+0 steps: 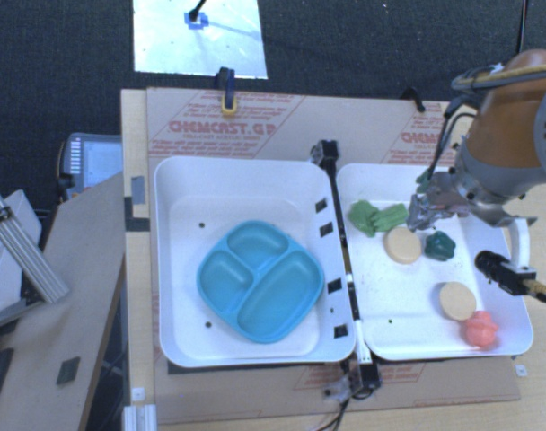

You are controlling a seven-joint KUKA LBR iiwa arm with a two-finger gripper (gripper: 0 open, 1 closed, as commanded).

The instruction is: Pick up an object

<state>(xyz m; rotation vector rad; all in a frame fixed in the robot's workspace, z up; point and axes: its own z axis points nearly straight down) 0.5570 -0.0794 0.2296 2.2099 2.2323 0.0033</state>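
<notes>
Right bin (381, 335) crowded: green toy (375, 216) at left, tan disc (403, 245) and dark green piece (439, 245) just beside claw (422, 215), second tan disc (456, 300) and pink toy (479, 329) near front corner. Blue divided plate (259, 280) seen in left bin (179, 241). Arm (511, 124) lowered from right, claw between green toy and tan disc; claw state cannot be told.

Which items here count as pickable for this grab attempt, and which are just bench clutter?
Job in hand: claw; right bin with green piece, two tan discs, dark teal piece, pink piece.

Lying about: blue divided plate in the left bin; yellow clamp; cardboard sheet.
</notes>
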